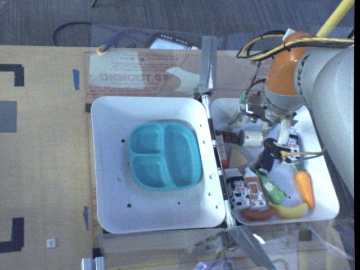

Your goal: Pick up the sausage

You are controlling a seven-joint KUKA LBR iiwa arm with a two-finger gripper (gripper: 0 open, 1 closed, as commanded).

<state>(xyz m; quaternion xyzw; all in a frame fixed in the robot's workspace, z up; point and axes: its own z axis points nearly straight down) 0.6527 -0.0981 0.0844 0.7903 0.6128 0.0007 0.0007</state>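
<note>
The sausage [256,215], a reddish curved piece, lies along the near edge of the right bin [325,204], just left of a yellow banana [291,210]. It sits partly under two small cartons [247,192]. My gripper [271,122] hangs below the orange wrist band over the far part of the right bin, well behind the sausage and apart from it. Nothing shows between the gripper and the sausage but other toy foods.
The left bin [107,151] holds a teal divided plate [166,155]. In the right bin also lie an orange carrot [305,188], a green piece [275,192], a tan wedge [238,159], and a brown bottle [230,136] beside a white cylinder [253,138].
</note>
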